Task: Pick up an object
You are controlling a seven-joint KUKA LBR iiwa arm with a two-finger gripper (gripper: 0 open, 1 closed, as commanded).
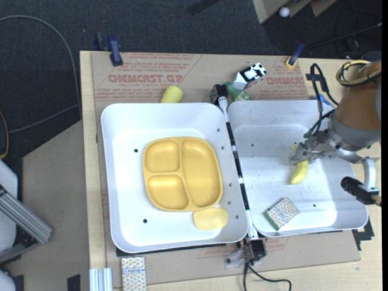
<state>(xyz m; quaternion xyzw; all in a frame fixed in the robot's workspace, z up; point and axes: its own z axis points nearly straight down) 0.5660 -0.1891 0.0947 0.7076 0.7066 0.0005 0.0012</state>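
Dark carpet surrounds the scene, and on it sits the desk [182, 71], a cardboard-topped board with red print, carrying two shallow white bins side by side. Over in the left bin [121, 132] lies the big item, a yellow divided plate [182, 173] with three compartments, and just touching its lower edge a pale yellow round lid-like piece [210, 218]. The right bin [267, 126] is where the action is: the grey arm with its orange band [359, 111] reaches in from the right, and the gripper [305, 153] sits low, directly above a small yellow banana-shaped toy [298, 174], touching or nearly touching its upper end. Whether the gripper is released or clenched cannot be told from here. Nearer the front lies a small patterned packet [282, 213], well apart. The banana looks like light, stiff plastic, smooth and curved, so likely slippery; the safest hold would be across its thicker middle, not the tapered tip, where it could squirt out.
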